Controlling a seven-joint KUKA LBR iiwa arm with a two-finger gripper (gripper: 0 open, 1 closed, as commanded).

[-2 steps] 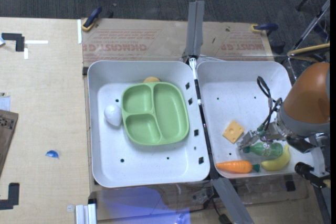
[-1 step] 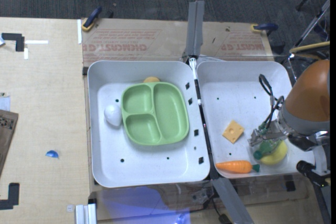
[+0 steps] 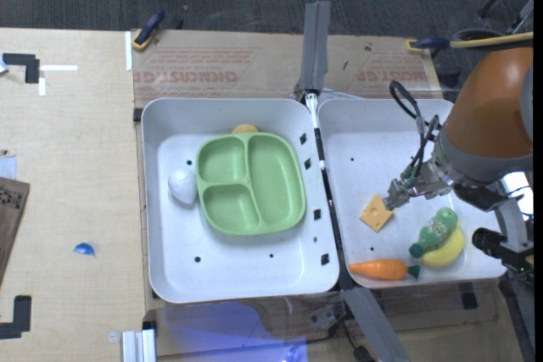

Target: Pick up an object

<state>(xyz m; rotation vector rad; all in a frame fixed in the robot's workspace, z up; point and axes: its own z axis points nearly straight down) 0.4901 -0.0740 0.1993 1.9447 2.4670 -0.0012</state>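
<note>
Camera view, from above at a slant: the tabletop (image 3: 68,182) of pale wood carries two shallow white bins side by side, with a sheet of printed cardboard (image 3: 212,64) lying behind them. The left bin (image 3: 170,267) holds a green divided plate (image 3: 252,182) of three compartments, tilted slightly in the middle of the bin. A white ball (image 3: 181,185) rests just beside the plate's left edge, and a small orange-yellow thing (image 3: 245,130) peeks out from behind the plate's far rim; what it is cannot be told. The grey arm with its orange band (image 3: 496,106) reaches in from the right over the right bin (image 3: 356,140). The end effector (image 3: 397,197) hangs low in that bin, just above and beside a yellow cheese wedge (image 3: 376,214); whether its tips are apart or together cannot be told. Near the bin's front right lie a yellow banana (image 3: 450,250) and a green bottle-like toy (image 3: 434,231) touching it. An orange carrot (image 3: 378,270) lies along the front rim. A small blue piece (image 3: 83,249) sits on the tabletop, well apart to the left.
</note>
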